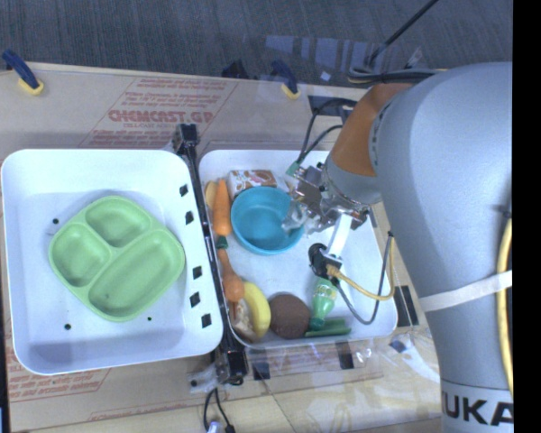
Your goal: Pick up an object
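Pincer (308, 207) at right rim of blue bowl (263, 219) in right bin (379, 269); finger state cannot be told. Bowl round, plain, upright. Arm (433, 188) hides bin's right side.

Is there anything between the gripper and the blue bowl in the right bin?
Nothing visible stands between them. The gripper is right at the blue bowl's right rim, inside the right bin. The carrot lies on the bowl's far left side, and the snack packet sits behind it, neither in the way.
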You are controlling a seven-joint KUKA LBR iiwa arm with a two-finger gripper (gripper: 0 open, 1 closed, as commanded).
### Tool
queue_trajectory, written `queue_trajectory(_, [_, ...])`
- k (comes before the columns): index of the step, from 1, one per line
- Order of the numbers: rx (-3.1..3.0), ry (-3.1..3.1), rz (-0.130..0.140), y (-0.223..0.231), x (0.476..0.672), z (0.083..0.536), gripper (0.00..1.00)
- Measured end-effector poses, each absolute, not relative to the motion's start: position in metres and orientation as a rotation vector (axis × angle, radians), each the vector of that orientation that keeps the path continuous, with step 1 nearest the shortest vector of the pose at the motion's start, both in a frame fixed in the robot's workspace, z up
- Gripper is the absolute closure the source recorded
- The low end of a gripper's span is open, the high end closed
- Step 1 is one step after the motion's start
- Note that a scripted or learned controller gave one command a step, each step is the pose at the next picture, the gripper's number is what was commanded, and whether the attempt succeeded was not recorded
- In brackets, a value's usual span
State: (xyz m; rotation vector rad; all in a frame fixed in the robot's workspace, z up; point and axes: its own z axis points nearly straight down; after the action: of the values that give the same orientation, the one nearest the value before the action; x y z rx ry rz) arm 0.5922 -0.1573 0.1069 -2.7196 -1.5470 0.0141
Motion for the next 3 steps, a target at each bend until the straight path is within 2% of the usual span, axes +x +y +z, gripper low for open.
queue_trajectory(1, [-2.646,-1.603,0.097,-0.174,0.644,0.093,1.0])
queue_trajectory(2, [-2.653,-1.604,0.093,-0.175,0.645,0.092,0.0])
queue_trajectory(3, [-2.705,-1.601,0.11,-0.135,0.644,0.093,0.0])
